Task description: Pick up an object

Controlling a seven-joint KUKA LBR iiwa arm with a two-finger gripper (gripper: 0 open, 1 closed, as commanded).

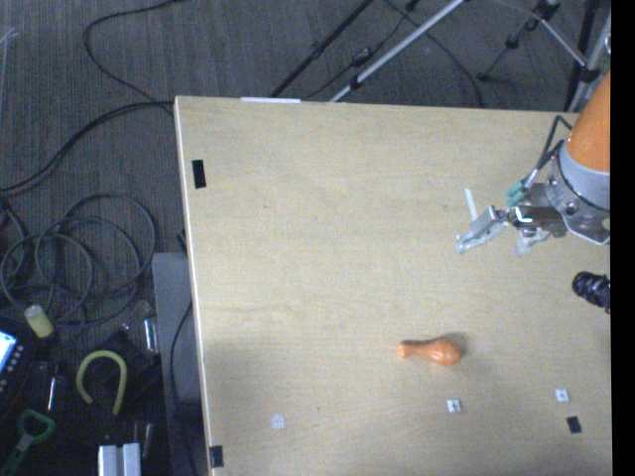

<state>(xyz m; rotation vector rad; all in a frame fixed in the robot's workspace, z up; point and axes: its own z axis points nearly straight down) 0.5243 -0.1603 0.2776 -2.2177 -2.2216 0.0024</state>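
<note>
1. I read the gripper (474, 224) as spread, holding nothing, above the table (327, 266).
2. Approach step: the orange object (433, 350) lies near (toward the front edge); next, move over and descend.

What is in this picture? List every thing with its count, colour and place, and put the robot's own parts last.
orange object: 1, orange, pear-shaped with a thin neck pointing left, lying on the board toward its lower right, apart from the gripper.
wooden board: 1, pale tan, fills the middle and right of the view.
black markers: a few, black, near the board's left edge and lower right corner.
small square tags: 3, whitish, along the board's lower part.
cables: several, black, on the grey floor at left.
stand legs: several, metal and black, on the floor at top.
gripper: 1, silvery, above the board at right.
arm: 1, orange band, right edge.
</note>
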